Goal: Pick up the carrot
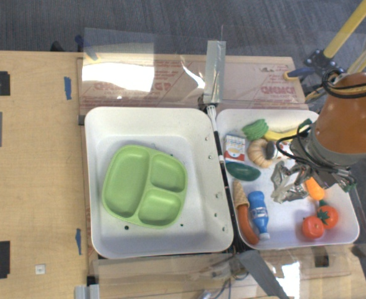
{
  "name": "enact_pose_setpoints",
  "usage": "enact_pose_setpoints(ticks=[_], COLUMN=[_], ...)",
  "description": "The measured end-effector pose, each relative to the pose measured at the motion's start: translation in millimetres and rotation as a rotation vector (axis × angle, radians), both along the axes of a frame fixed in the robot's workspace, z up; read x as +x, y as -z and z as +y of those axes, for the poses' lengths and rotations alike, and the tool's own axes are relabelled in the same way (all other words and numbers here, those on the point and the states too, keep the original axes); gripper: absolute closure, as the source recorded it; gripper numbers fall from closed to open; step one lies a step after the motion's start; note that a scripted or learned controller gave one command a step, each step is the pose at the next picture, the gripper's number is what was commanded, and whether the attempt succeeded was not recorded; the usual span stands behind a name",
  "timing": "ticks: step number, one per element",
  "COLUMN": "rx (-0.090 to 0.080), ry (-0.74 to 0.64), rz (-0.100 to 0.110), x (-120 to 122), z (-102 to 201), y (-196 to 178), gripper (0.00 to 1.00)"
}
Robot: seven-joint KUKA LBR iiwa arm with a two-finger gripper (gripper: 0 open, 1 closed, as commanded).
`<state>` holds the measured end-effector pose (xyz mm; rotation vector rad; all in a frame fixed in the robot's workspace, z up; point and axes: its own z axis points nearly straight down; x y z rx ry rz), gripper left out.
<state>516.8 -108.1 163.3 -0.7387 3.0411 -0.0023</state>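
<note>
The carrot is a short orange piece in the right bin, towards its right side. It is partly covered by the arm's wrist above it. My gripper hangs low over the bin floor just left of the carrot, its metal tip touching or nearly touching the carrot's left end. Whether the carrot sits inside the gripper is not visible. The orange band of the arm hides the bin's upper right corner.
Two tomatoes lie below the carrot. To the gripper's left lie a blue bottle, a cone, a red sausage, a dark green piece, a croissant, a carton and a banana. The left bin holds a green divided plate.
</note>
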Motion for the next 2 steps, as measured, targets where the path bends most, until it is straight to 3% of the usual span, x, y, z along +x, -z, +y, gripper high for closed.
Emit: enact_pose_setpoints(ticks=[1,2], rx=[-0.004,-0.01], ry=[-0.486,-0.874], rz=[0.004,-0.005], x=[3.6,-4.8], z=[-45.1,-111.3], y=[66.2,73.4], gripper=[1.0,1.0])
